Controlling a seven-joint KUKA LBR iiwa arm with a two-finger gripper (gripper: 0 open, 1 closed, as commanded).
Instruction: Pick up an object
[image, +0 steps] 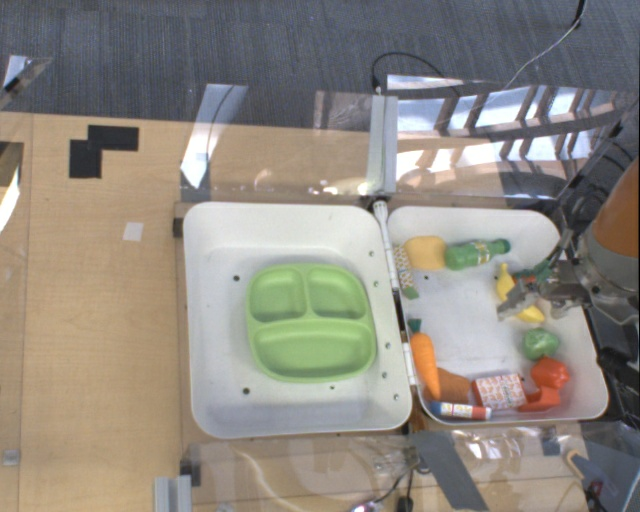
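Note:
The right bin (470, 330) holds several toy foods. Along its far side lie a yellow item (425, 252) and a green bottle (476, 253). A carrot (425, 362) rests by the left wall. At the near right are a green pepper (540, 343), a red pepper (550, 375) and a red-and-white box (498, 390). My gripper (528, 298) reaches in from the right, low over the right side of this bin. It sits between two yellow pieces, one (505, 283) to its left and one (533, 316) just below it. Nothing visibly hangs from it.
The left bin (215, 300) holds a green divided plate (310, 322). A thin red-and-white tube (463, 409) lies along the right bin's near wall. A metal divider (383, 150) stands behind the two bins. Bare wooden bench (90, 330) stretches to the left.

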